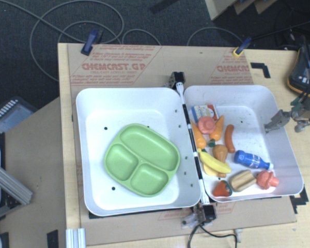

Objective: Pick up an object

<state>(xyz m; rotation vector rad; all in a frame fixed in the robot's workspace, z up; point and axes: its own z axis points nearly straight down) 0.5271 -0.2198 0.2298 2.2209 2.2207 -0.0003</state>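
Observation:
The right white bin (258, 99) holds several toy foods along its left and front sides. Among them are a yellow banana (215, 163), a blue bottle (252, 160), a red sausage (229, 137), an orange carrot (217, 129), a tan bun (242, 180) and a red-pink piece (267, 180). My gripper (287, 119) reaches in from the right and hovers over the bin's right rim, apart from all the toys. The blue bottle is the nearest one, down and to its left. Nothing is visibly held.
The left white bin (93, 112) carries a green divided plate (141, 159). A small printed card (202, 111) lies at the back of the toy pile. Cables and clamps (90, 41) lie beyond the bench's far edge.

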